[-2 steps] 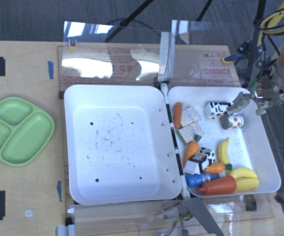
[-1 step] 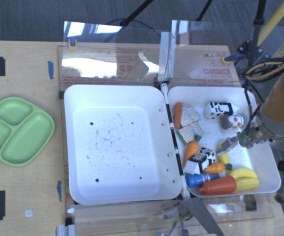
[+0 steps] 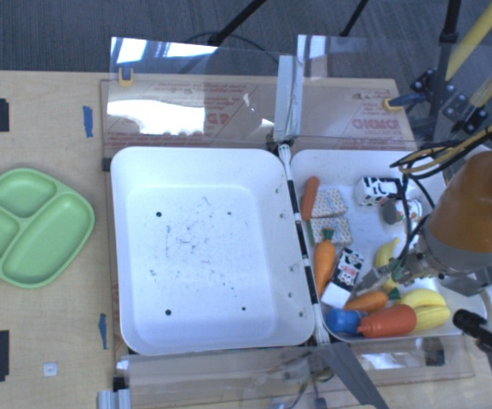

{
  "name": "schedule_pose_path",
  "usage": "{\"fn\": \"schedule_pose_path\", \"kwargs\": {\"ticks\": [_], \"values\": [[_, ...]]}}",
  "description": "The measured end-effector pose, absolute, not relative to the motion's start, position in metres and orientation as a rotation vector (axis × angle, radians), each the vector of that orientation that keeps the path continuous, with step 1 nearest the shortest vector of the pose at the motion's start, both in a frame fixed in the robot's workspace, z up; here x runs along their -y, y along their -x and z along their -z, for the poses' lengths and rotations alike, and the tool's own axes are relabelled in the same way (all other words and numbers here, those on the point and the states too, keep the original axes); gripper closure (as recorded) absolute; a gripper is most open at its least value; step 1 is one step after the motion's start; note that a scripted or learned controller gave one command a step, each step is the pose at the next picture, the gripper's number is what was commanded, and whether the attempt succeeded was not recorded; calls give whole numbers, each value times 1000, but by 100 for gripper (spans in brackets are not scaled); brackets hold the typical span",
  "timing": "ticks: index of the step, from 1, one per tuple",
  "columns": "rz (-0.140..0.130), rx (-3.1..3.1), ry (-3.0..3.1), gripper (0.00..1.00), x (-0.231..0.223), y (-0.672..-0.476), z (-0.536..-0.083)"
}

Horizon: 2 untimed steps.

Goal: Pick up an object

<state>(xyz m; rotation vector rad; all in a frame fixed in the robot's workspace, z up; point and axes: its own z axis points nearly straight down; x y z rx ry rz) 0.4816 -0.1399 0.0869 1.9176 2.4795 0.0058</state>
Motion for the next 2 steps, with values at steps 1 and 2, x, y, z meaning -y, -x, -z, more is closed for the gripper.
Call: {"fn": "schedule_pose_path", "kwargs": {"ticks": [1, 2], "values": [[-10, -2473, -1919, 100, 141, -483, -97], [-1, -2430, -1990, 100, 78, -499, -218]]}}
